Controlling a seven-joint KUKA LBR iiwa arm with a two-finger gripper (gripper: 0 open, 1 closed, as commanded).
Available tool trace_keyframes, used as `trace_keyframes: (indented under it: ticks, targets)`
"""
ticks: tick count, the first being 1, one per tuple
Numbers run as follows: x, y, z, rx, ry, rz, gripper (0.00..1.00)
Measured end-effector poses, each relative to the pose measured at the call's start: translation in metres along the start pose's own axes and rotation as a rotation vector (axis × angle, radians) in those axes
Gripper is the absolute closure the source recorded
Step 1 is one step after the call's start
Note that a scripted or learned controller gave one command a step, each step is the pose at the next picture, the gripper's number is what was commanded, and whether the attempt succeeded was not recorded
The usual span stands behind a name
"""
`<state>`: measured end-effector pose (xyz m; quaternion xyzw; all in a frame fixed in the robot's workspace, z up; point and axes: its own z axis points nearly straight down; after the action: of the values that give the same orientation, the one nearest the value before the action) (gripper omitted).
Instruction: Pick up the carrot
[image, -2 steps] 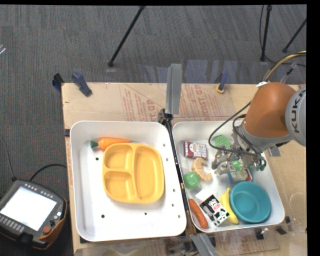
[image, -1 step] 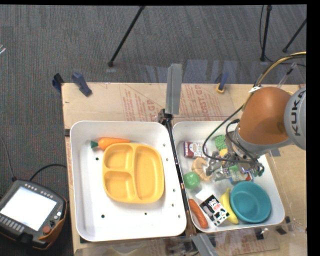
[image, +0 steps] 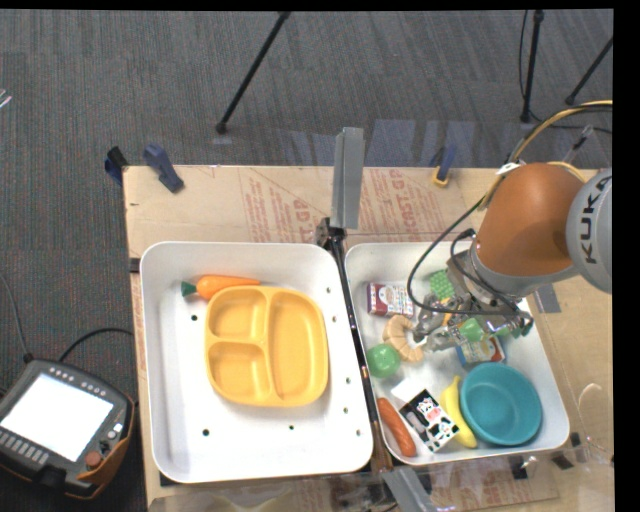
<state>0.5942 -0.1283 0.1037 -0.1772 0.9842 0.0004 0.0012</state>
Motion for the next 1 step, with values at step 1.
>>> trace_keyframes:
  ticks: [1]
  targets:
    - [0.0488, 0.0476, -0.001, -0.002, 0.002, -0.2, 1.0]
